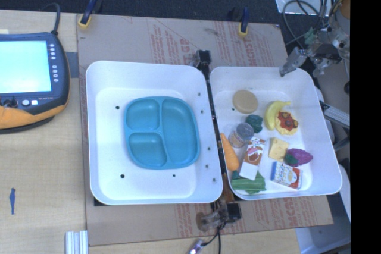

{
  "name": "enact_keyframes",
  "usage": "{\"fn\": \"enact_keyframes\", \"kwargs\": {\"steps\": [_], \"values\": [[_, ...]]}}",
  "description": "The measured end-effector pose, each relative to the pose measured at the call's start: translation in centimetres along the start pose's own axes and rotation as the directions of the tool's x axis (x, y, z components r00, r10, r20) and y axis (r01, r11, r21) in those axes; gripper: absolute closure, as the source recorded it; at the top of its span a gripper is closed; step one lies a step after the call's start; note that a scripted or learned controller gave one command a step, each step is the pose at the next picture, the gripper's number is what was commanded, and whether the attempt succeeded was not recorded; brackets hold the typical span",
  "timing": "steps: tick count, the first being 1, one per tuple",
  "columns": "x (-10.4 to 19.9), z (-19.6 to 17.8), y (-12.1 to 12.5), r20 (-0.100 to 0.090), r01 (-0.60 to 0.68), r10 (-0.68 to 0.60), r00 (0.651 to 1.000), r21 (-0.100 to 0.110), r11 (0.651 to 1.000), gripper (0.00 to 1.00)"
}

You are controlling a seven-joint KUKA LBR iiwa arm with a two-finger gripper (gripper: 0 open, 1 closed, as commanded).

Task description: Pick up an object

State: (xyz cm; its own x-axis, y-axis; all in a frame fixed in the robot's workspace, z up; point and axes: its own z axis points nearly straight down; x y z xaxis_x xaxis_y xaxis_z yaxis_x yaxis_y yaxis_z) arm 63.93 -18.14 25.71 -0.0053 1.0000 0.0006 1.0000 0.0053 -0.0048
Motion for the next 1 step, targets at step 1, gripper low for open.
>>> {"fn": "enact_keyframes", "kwargs": {"steps": [1], "values": [[0.04, 15.47, -5.72, 0.002, 0.000, 0.000, 1.000, -0.002, 1.000, 0.00]]}}
